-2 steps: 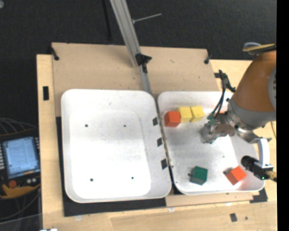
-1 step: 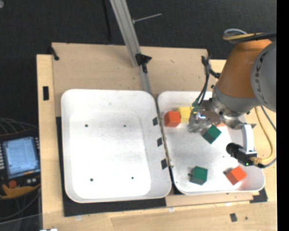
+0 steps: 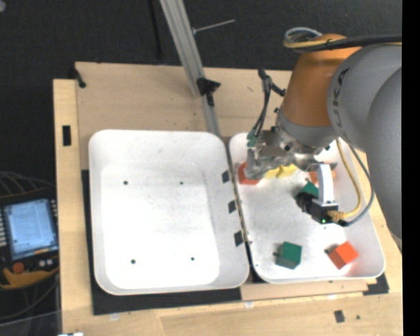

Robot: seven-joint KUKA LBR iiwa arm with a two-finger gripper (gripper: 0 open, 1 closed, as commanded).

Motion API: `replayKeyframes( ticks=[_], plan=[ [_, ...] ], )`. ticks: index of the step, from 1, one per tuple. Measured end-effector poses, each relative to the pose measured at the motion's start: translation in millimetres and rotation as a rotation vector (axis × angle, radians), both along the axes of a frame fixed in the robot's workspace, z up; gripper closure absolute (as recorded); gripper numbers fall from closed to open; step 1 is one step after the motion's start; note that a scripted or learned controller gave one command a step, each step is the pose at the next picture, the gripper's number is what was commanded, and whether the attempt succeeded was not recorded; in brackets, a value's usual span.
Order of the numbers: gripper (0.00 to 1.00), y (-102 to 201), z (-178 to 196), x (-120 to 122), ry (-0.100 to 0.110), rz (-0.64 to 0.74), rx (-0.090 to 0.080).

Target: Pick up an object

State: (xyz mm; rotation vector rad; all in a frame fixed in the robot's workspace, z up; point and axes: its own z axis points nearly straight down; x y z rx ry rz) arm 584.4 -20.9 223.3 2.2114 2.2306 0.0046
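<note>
My gripper is down in the right bin, at its far left corner. It sits directly over an orange-red object that peeks out beneath it. A yellow object lies just to the right of the gripper, partly hidden by the wrist. A green block rests near the bin's front, and an orange block sits at the front right corner. A small green piece shows beside the black camera mount on the wrist.
The left bin lies beside the right one, a divider rim between them. A slanted metal pole rises behind the bins. A teach pendant lies off the bench at left.
</note>
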Motion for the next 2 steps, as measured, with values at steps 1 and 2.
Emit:
replayKeyframes(
  ticks=[1,2],
  plan=[
    [1.0,41.0,0.0,16.3,0.001,-0.002,-0.001],
    [1.0,94.4,-3.2,40.5,0.0,-0.001,0.0]
  ],
)
